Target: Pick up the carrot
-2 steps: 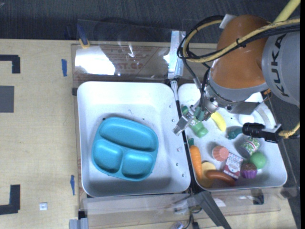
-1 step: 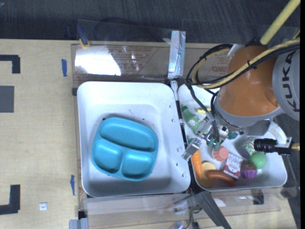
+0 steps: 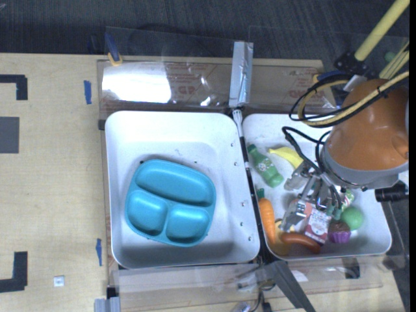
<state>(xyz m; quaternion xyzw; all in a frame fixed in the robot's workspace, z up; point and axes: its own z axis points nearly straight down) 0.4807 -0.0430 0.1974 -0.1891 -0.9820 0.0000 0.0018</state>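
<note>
One carrot lay along the left wall of the right bin, near its front corner, and the hand hung just beside it, probably for grasping, its grip unclear to me.

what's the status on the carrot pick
Gripper low in right bin, holding nothing seen. Carrot lies by left wall, ungrasped. Sausage touches its near end.
</note>
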